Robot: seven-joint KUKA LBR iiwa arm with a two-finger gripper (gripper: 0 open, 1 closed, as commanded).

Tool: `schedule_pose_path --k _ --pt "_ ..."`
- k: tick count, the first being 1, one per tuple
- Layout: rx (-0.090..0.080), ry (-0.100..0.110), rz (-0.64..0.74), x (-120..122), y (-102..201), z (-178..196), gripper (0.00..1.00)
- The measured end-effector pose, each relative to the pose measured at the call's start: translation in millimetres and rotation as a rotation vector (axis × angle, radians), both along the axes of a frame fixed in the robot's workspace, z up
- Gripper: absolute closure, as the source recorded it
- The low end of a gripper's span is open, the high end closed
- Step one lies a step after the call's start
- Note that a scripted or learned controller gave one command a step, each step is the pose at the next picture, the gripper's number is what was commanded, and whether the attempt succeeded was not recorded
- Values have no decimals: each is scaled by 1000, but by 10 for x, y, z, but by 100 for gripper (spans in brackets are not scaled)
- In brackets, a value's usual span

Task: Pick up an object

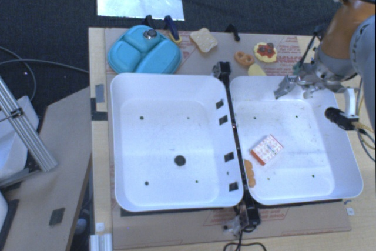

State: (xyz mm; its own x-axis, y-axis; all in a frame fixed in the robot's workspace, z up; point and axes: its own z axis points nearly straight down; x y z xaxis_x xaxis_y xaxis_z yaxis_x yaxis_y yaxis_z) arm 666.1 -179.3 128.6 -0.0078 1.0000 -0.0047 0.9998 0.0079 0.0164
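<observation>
Right bin [346, 185]: one small box [267, 150], orange with a pale printed face, lying flat near the middle toward the divider. Just beside it, against the left wall, a small orange snack-like piece [249, 173].

Left bin [126, 88]: one small dark disc [180, 160], lying alone on the floor.

Table [100, 126], behind the bins: blue divided plate [144, 51], slice of toast [203, 40], pretzel [244, 58], small pizza-like round [265, 51], yellow piece [256, 70] at the right bin's back rim. All toys by appearance.

Arm [352, 26]: reaching in from the right, wrist over the back right corner of the right bin.

Claw [291, 86]: above the right bin's back edge, well apart from the box; nothing is seen between its fingers. How far it is spread I cannot tell.

Step in hand, as judged: approach; no object yet grasped.

Next move, as judged: travel forward and left to stand over the box, turn to span its narrow side, then descend. The box lies flat, so the fingers must reach nearly to the bin floor.
</observation>
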Motion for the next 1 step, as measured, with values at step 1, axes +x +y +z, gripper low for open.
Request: schedule_pose_path --k 1 --pt "3 18 -12 -900 -304 212 0"
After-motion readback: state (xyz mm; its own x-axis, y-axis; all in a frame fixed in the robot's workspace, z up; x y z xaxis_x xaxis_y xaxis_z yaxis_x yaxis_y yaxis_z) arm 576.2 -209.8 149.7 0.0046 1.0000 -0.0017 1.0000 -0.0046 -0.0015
